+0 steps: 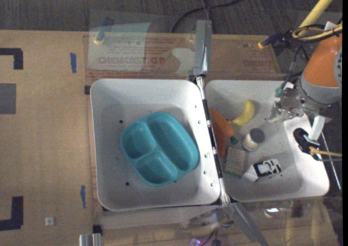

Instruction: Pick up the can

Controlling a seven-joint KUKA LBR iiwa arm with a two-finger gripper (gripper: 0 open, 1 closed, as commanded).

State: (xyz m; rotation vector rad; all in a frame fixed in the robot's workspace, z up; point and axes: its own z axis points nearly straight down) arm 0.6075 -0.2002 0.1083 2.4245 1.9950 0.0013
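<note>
The can (253, 138) is a small pale cylinder with a grey lid. It stands near the middle of the right bin (310, 185). My gripper (279, 112) hangs over the bin's upper right part, up and to the right of the can and apart from it. Nothing shows between gripper and can but bare bin floor.
Around the can in the right bin lie a yellow banana (244, 113), an orange carrot-like piece (222, 125), a greenish mesh pad (235, 160) and a white and black packet (266, 168). The left bin (103, 103) holds a teal divided plate (159, 148).
</note>
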